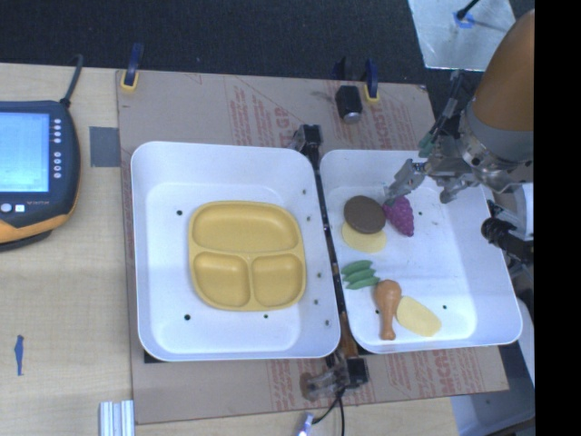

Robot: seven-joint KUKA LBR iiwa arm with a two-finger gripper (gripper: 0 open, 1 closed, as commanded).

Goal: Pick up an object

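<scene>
The right bin (pixel 472 271) holds several toy foods: a brown round patty (pixel 365 213) lying on a pale yellow disc (pixel 361 239), purple grapes (pixel 400 216), a green bean pod (pixel 359 274), a chicken drumstick (pixel 388 307) and a yellow wedge (pixel 418 316). My gripper (pixel 421 193) hangs over the back of this bin, just right of the grapes. It is open, with its left fingertip (pixel 397 190) close above the grapes and nothing between the fingers.
The left bin (pixel 163 198) carries a yellow divided plate (pixel 247 254). A tablet-style pendant (pixel 32 166) lies at the far left of the bench. Clamps (pixel 349 101) sit along the cardboard's back edge.
</scene>
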